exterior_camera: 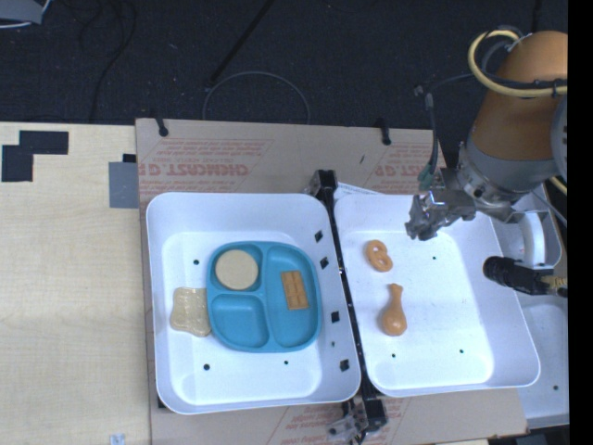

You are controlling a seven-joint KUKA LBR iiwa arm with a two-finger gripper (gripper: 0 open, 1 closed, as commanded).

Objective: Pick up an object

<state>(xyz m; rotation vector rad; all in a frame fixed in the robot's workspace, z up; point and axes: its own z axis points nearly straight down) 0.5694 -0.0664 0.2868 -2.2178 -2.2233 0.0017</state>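
Observation:
My gripper (423,227) hangs over the back of the right bin (463,360), up and to the right of an orange pretzel-shaped piece (377,256). A tan drumstick-shaped piece (394,311) lies lower in the same bin. Nothing shows between the gripper's tips. In the left bin (185,221) sits a blue divided tray (255,327) with a round cracker (235,269) and a brown rectangular wafer (295,290) in its compartments. A pale bread-like slice (191,311) lies just left of the tray.
A black divider rail (335,276) runs between the two bins. A black cylindrical part (512,274) reaches in over the right bin's right rim. Cardboard (278,156) lies under both bins.

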